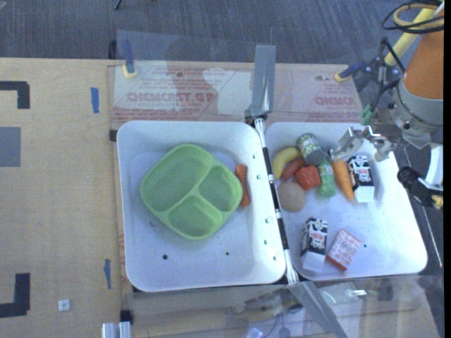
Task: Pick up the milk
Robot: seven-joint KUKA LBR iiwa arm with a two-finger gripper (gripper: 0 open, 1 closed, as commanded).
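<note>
Sitting in the right bin (405,255) are two milk cartons with cow print: one milk (362,177) near the bin's right edge, lying just beside a carrot (343,178), and a second milk (315,243) near the front edge, just beside a small red box (343,249). The gripper (366,139) hovers over the bin's back right part, just behind the first milk, and the fingers (350,141) look spread apart with nothing between them. Left of the carrot there's a pile: a green can thing (326,179), a red tomato-ish piece (308,177), a banana (283,160), a tin (307,144) toward the back edge, and a beige egg-looking thing (292,197). The left bin (141,259) holds a green divided plate (191,191) around its middle, with another orange piece (243,184) touching the plate's right side. Both bins sit side by side on the table (49,189).
</note>
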